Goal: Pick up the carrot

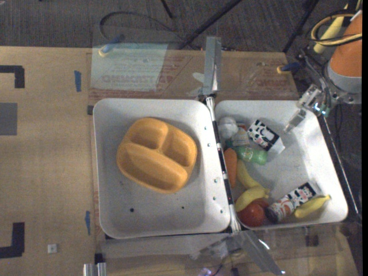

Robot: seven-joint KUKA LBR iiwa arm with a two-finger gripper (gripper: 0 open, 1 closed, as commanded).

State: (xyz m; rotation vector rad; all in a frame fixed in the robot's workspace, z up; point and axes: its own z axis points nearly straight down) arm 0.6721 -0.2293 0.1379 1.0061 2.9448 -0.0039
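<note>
The carrot (231,165) is a short orange piece lying lengthwise against the left wall of the right bin (333,171), between a green toy and a yellow banana. My gripper (303,109) hangs over the bin's far right corner, well to the right of the carrot and beyond it. Its fingers (295,121) stand apart with nothing between them.
Crowded around the carrot are a white garlic bulb (227,127), a cow-print carton (265,135), a green toy (252,154), two bananas (250,196), a tomato (251,214) and a cow-print can (293,200). The left bin (109,211) holds an orange divided plate (157,154).
</note>
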